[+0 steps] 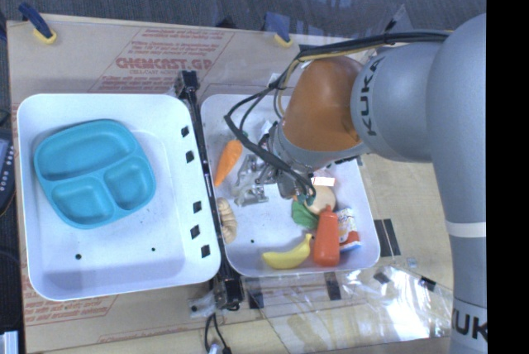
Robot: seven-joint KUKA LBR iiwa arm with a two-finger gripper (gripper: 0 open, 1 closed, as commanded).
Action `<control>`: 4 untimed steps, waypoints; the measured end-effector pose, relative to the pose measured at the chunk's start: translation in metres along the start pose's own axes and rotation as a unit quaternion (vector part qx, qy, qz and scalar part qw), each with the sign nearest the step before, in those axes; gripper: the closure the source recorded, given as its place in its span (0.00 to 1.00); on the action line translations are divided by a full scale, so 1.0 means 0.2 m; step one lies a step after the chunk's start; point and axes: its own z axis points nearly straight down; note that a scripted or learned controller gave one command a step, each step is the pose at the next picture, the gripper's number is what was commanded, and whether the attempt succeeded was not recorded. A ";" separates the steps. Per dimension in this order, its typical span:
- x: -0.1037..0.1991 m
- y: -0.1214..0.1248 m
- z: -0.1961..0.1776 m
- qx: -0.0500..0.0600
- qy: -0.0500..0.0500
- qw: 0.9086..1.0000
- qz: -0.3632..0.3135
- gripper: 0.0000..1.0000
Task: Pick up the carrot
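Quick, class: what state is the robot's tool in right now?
Tool: beside the carrot in the right bin; open or closed cannot be told.

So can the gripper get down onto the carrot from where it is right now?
Probably yes. The carrot lies bare near the right bin's left wall with nothing on top, and the gripper hangs just beside it. The close wall may cramp the fingers.

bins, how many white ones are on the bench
2. The left bin holds a blue divided plate. The right bin holds the carrot, a banana, a red bottle and other items; the arm covers part of it.
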 end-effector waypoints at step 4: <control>-0.30 -0.04 -0.07 0.001 -0.013 0.965 0.261 1.00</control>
